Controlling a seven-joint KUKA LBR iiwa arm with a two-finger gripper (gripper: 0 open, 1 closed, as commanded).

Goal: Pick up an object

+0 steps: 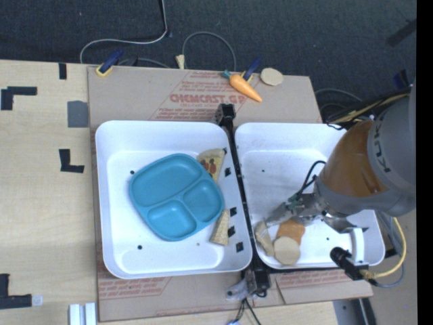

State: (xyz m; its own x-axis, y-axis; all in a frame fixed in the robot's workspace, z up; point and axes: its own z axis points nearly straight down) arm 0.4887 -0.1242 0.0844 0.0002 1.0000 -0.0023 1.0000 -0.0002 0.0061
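Jaws (287, 212): low in the right bin, just over the tan roll; grey metal pokes out to the left from under the wrist, but I cannot tell from here whether they are open or closed, nor whether anything sits between them.
Roll (289, 240): a tan, cylinder-shaped piece with a pale end, lying on the bin floor near the front wall, right below the jaws; touching or just short of them, the view is too poor to say.
Wedge (264, 239): a pale scrap just beside the roll, towards the divider.
Arm (358, 164): grey with its orange band, bent in from the right and covering much of the right bin.
Right bin (270, 154): its back half shows bare white floor.
Left bin (111, 181): holds a blue tray (177, 196), a bread slice (212, 161) at the tray's far corner and a crust (220, 229) at its near one.
Worktop (40, 202): a toy carrot (245, 89) and a pale disc (272, 77) lie behind the bins.
Progress: I'd judge the reach done and the roll the likely target; nothing looks lifted, so the grip and the raise are yet to come.
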